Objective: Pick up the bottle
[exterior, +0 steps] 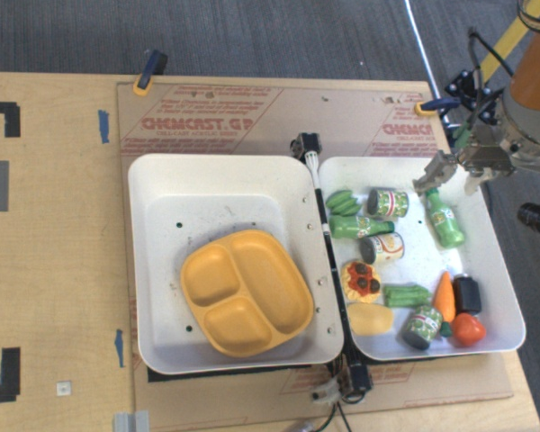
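Observation:
The bottle (445, 221) is green with a pale label and lies on its side near the back right of the right bin (499, 277), its cap toward the back. My gripper (451, 178) hangs just behind and above the cap, over the bin's back edge. Its two grey fingers (429, 175) are spread apart with nothing between them, so it is open. The orange-banded wrist reaches in from the right.
The right bin also holds two small cans (387, 202), green vegetables (361, 228), a carrot (445, 297), a black piece (466, 292), a tomato (468, 329) and a yellow block (369, 318). A yellow divided plate (245, 291) lies in the left bin (153, 241).

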Available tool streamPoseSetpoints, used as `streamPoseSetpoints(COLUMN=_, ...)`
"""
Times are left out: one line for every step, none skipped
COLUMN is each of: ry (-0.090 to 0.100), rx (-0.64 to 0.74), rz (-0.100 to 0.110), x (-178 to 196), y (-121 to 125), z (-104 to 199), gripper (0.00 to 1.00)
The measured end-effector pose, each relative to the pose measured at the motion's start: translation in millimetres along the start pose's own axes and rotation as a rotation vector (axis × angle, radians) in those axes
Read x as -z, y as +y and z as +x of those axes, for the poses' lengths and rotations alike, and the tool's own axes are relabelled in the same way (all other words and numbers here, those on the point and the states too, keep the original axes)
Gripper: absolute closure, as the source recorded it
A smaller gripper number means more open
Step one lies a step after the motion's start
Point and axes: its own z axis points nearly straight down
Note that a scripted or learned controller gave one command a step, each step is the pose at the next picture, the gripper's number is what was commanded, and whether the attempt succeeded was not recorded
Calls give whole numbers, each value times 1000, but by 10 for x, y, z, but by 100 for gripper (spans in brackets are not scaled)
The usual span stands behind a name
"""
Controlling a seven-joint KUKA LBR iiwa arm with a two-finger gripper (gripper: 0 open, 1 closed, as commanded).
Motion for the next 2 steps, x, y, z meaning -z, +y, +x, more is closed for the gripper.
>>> streamPoseSetpoints(ry=-1, rx=1, rz=-3, x=105, y=8, z=1, gripper=100)
streamPoseSetpoints(ry=1, rx=413, rz=2, x=-316, y=-716, z=-350, gripper=100)
